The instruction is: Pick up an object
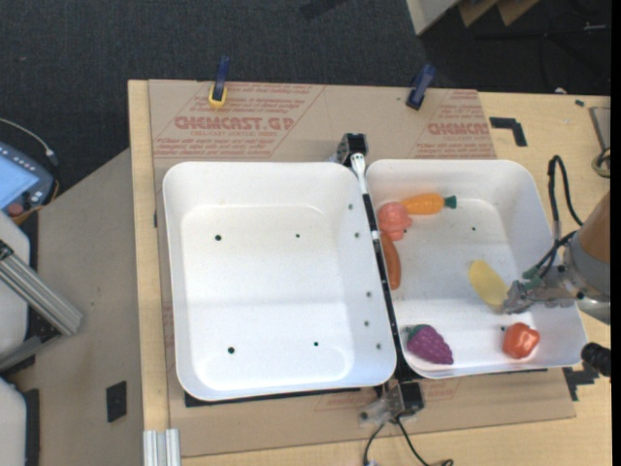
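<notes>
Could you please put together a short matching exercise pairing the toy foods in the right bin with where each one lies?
Things:
1. carrot
2. grapes
3. tomato
4. lemon

Places:
A. near-right corner of the right bin
B. beside the gripper
C. far end, by the peach
D. near edge, by the divider

Pairs: 1-C, 2-D, 3-A, 4-B
</notes>
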